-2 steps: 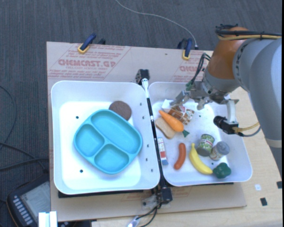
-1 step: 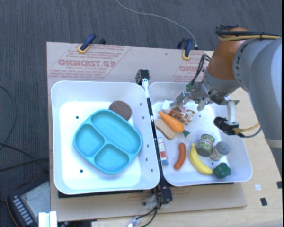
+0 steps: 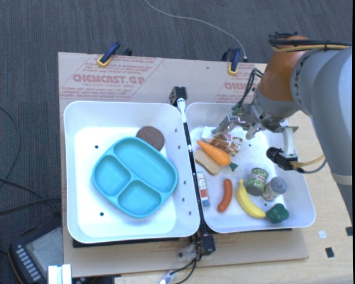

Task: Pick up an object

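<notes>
Metal-grey fingers (image 3: 232, 123) spread apart below the wrist, with nothing between them; the gripper (image 3: 241, 125) hangs open over the back of the right bin (image 3: 302, 218), just above a small brown-and-white packet (image 3: 228, 141) that lies against the carrot (image 3: 213, 152). That packet looks the likeliest target, though the carrot, resting on a tan slice of bread (image 3: 210, 163), is close enough to be caught instead. The risk, as I judge it, comes from crowding: fingers closing here could pinch two things at once, or nudge the smooth, tapered carrot so it rolls off the bread and shoves the packet aside. A thin, crinkly wrapper may also slip or fold out of a two-finger pinch. Further out lie a glossy red sausage (image 3: 225, 195), a curved yellow banana (image 3: 249, 202), two small round cans (image 3: 257, 180) and a knobbly green vegetable (image 3: 277, 213), all rounded, slick-looking plastic. In the left bin (image 3: 77, 158) sit a matte blue divided plate (image 3: 135, 176) and a flat brown disc (image 3: 151, 138), well apart from the gripper.
</notes>
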Controlling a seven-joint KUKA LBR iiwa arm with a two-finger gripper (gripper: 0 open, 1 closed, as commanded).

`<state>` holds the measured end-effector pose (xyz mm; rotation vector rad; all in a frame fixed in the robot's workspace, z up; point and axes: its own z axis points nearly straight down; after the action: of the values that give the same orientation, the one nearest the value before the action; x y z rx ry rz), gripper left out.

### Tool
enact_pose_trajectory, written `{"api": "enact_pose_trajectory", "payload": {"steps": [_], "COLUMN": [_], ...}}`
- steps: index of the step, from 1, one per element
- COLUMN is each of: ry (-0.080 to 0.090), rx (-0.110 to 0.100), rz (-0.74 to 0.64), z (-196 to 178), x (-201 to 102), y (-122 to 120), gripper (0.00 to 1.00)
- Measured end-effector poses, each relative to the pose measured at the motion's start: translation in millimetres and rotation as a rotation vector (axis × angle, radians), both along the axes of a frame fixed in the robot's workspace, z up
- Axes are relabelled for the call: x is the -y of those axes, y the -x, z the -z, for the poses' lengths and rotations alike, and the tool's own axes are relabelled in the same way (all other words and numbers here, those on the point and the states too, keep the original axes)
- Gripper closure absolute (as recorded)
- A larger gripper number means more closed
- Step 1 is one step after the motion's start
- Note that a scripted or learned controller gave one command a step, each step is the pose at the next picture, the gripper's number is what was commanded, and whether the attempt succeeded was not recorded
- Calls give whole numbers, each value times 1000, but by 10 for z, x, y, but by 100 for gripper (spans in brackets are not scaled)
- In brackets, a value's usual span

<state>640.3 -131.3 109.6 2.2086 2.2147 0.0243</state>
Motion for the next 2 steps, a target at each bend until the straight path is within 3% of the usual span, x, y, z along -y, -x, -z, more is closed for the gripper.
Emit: {"api": "enact_pose_trajectory", "payload": {"steps": [2], "ry": [0], "rx": [0], "rz": [0], "z": [3], "x": [-13], "y": [30], "gripper": [0]}}
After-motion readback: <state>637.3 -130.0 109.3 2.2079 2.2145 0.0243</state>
